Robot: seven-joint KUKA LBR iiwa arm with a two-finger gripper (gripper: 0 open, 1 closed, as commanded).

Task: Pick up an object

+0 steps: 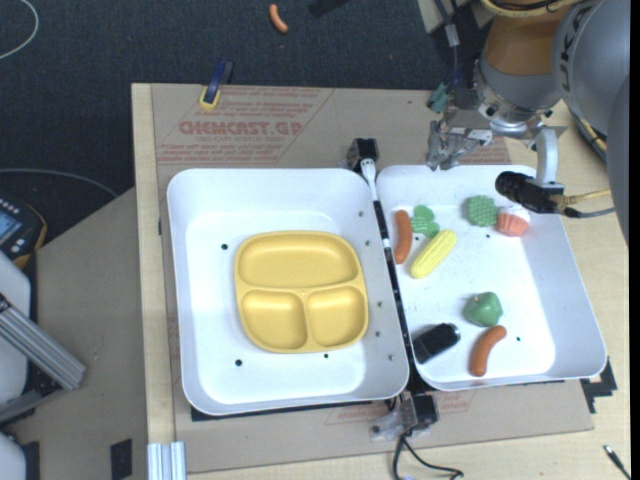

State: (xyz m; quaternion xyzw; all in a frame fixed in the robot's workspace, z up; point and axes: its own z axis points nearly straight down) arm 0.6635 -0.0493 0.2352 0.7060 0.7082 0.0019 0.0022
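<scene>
The right bin holds several toy foods. An orange sausage, a small green piece and a yellow corn cob lie close together near its left wall. A knobbly green piece and a salmon-coloured piece sit towards the far right. A green pepper, a second orange sausage and a black block lie near the front. My gripper hangs over the bin's far rim, above and behind the corn, with nothing visibly held.
The left bin carries a yellow divided plate. A black fitting sticks out beside the wrist over the right bin's far corner. A black clip sits where the bins meet at the back.
</scene>
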